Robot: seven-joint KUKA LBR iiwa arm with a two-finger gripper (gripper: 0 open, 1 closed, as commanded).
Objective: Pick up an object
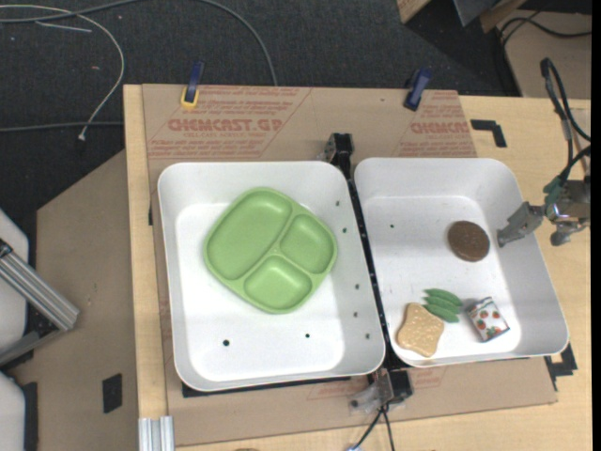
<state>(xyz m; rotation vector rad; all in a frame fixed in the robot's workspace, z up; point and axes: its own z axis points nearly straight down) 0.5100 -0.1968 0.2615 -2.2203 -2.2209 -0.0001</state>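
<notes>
Plate (270, 249), smooth green and three-sectioned, fills the left bin (178, 195). Right bin (531, 252) holds a round brown disc (468, 241), toast-shaped piece (420, 330), green leaf (443, 303), patterned cube (488, 319). Gripper (533, 222) at its right rim; finger spacing unclear.

This looks like a robotics lab or test cell. A light plywood bench (526, 134) stands on dark grey carpet (282, 26), topped with printed brown cardboard sheets (225, 120) held by 2 blue spring clamps (193, 83). 2 shallow white plastic bins (178, 214) are fastened side by side. Loose grey cables (103, 36) trail across the floor, and an aluminium frame bar (33, 285) crosses the left edge.
</notes>
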